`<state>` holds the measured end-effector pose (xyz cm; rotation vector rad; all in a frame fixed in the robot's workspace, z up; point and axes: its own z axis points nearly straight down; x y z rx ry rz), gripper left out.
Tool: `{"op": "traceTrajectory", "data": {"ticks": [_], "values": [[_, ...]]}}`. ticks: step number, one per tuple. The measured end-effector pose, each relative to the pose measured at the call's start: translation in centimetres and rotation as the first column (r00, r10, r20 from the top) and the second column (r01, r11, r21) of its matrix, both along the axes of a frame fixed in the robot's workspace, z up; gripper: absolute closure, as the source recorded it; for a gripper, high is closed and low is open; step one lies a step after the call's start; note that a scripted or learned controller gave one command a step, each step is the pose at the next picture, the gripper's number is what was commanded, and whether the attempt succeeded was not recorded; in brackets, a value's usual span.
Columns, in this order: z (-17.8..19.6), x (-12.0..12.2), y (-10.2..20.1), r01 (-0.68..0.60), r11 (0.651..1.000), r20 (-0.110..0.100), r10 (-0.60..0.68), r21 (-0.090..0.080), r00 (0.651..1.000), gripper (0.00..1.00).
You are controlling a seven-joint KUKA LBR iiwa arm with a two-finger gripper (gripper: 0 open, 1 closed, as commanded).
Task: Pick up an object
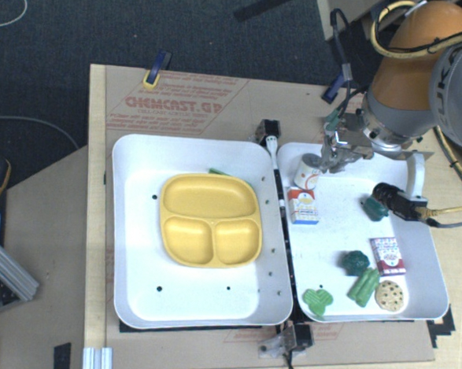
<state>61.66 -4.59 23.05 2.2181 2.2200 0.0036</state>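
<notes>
- Right now I see the metal two-finger claw [330, 158] low over the far left corner of the right shallow white bin [423, 252], below the arm's orange band.
- From my screen I cannot tell whether the claw is open or closed; its tips blur into the object under it.
- Directly beneath the claw sits a small white carton with a red and blue printed front [303, 199], lying lengthwise just beside the bin's left wall; its top end meets the claw, though I cannot confirm a grip.
- Elsewhere in that bin: a dark green lump [375, 207] near the far right, next to a black fitting [395, 201] on the arm's cable.
- Toward the near side I make out a dark teal chunky toy [356, 262], a red and white flat packet [387, 256] just right of it, a green stick-shaped piece [363, 287], a round tan cookie with dark chips [390, 295] and a bright green leafy piece [318, 299] at the near edge.
- Left shallow white bin [134, 212] holds a yellow plastic three-compartment plate [210, 219], with a sliver of something green at its far edge.
- Both bins rest on the cardboard-covered tabletop [181, 105].
</notes>
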Motion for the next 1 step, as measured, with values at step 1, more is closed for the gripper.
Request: {"op": "traceTrajectory", "data": {"ticks": [1], "values": [[-1.46, -0.95, -1.19, 0.003, 1.000, -0.008, -0.003, 0.001, 1.000, 1.00]]}}
